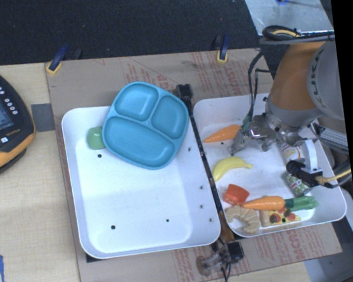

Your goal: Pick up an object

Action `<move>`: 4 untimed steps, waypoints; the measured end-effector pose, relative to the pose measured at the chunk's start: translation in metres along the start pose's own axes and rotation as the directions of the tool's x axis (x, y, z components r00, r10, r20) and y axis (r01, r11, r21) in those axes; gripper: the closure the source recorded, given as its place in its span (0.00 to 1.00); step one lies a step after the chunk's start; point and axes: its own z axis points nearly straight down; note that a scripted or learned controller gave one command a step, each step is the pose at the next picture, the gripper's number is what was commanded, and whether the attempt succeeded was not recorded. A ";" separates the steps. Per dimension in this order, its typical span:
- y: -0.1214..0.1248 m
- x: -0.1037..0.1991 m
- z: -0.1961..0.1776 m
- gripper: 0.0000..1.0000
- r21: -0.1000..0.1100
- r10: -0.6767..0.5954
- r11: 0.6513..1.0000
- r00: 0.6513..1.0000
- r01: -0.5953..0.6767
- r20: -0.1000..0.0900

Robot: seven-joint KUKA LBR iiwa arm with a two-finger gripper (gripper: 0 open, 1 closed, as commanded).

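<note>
In my right bin [338,213], toy food lies scattered. An orange carrot [223,134] rests near the bin's far left corner, tip pointing right toward my gripper [253,139]. Just below it, a yellow banana [229,165] curves across the white floor. A red pepper piece [236,193] sits nearer the front, and beside it a second carrot [280,202], orange with a green top, lies crosswise. A tan, lumpy piece [245,218] sits at the front left corner, touching a small flat item with red and yellow marks [280,218]. In my left bin [81,200], a blue divided plate [146,124] lies tilted over the far rim, a green object [95,138] peeking from beneath it.
</note>
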 end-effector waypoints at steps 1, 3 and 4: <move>0.058 -0.007 0.000 0.00 0.003 -0.001 1.000 1.000 0.001 -0.002; 0.059 -0.075 -0.001 0.00 -0.003 0.002 1.000 1.000 -0.002 -0.002; 0.059 -0.073 -0.001 0.00 -0.001 0.002 1.000 1.000 -0.002 -0.003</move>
